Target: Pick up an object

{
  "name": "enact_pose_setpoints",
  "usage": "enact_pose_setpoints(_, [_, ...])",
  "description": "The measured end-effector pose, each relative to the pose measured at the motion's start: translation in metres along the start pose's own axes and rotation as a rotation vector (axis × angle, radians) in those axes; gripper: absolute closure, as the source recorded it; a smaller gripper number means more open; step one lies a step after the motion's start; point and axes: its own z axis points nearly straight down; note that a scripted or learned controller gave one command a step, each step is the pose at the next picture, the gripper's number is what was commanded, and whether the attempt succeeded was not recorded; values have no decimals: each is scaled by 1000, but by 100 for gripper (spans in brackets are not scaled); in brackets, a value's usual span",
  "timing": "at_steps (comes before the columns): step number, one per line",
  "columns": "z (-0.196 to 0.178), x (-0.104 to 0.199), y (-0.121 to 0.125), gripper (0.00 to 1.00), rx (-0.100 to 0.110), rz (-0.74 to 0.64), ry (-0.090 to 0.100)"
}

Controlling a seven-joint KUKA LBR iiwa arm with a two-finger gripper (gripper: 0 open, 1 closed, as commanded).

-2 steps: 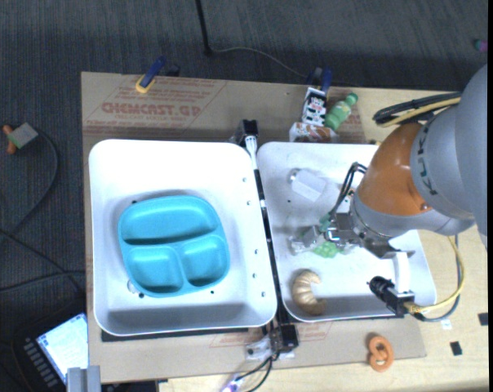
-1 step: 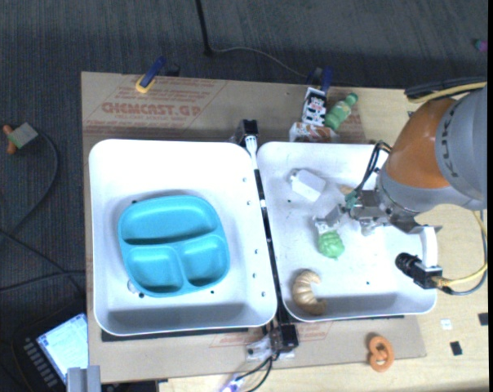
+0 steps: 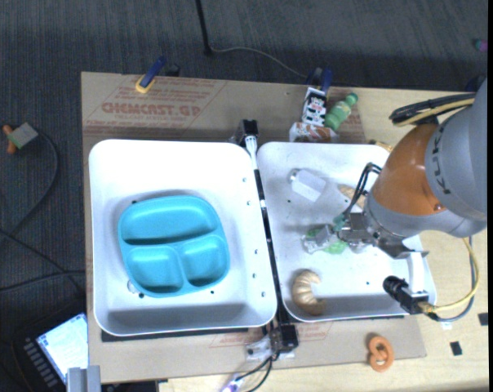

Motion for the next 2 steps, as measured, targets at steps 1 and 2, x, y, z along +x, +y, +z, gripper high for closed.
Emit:
enact_pose_setpoints(1, [-10, 0, 0, 100, 2, 0, 0])
enact_pose_setpoints(2, [1, -28, 100, 100, 0, -4, 2])
